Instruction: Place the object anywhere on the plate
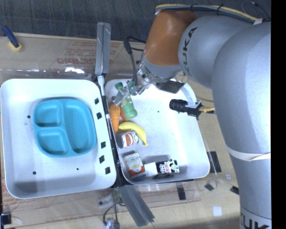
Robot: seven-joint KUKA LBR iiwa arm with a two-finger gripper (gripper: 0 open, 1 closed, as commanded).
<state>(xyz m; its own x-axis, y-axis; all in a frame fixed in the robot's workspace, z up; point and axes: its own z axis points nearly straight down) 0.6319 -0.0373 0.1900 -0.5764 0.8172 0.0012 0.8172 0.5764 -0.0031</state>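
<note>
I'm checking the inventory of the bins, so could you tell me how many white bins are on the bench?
2: the left bin holds the blue plate; the right bin holds the toy food, under the gripper.

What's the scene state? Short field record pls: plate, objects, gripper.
plate: blue divided plate, in left bin, nothing on it
right bin: objects along its left side
objects: green bottle, carrot, banana, can, red-labelled jar, black-and-white carton
gripper: over right bin's upper left, at the green bottle
grasp: cannot tell
task: not done
</note>
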